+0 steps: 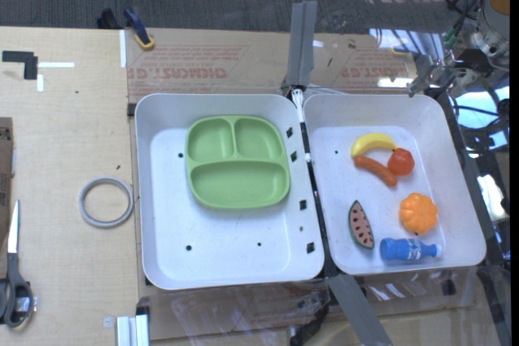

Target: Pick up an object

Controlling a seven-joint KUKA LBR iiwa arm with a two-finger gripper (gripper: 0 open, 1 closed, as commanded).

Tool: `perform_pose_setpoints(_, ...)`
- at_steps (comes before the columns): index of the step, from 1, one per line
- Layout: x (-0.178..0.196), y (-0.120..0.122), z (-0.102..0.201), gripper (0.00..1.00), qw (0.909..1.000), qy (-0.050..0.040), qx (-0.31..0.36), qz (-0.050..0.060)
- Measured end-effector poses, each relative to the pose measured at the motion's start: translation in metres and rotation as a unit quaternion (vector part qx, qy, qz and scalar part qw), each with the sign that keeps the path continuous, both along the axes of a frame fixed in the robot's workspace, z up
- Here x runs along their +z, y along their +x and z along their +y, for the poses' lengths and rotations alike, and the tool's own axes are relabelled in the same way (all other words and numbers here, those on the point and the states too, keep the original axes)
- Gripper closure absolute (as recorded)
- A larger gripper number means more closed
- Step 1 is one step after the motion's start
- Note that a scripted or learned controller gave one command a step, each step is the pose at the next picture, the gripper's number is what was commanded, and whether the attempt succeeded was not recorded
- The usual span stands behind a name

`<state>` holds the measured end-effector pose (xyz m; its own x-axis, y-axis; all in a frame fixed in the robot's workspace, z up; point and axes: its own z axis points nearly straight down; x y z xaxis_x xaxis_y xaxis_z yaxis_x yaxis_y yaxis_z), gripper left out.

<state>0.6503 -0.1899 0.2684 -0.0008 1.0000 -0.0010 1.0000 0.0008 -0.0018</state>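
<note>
Two white bins: one green plate, five toy foods.

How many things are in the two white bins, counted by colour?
Green: 1, the divided plate in the left bin
Yellow: 1, the banana
Red: 1, the tomato
Orange: 2, the carrot and the pumpkin
Red and green: 1, the watermelon slice
Blue: 1, the bottle
Total: 7
</note>
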Motion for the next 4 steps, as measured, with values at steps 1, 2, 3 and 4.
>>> perform_pose_setpoints(1,-0.13,-0.041,-0.02,0.0,0.9995,0.0,-0.031,0.0)
perform_pose_setpoints(2,-0.177,-0.058,-0.009,0.0,0.9998,0.0004,-0.019,0.0)
perform_pose_setpoints(3,-0.168,-0.058,-0.01,1.0,0.9998,-0.0002,-0.021,0.0)
perform_pose_setpoints(4,-0.074,-0.034,0.078,1.0,0.9989,0.0001,0.046,-0.001)
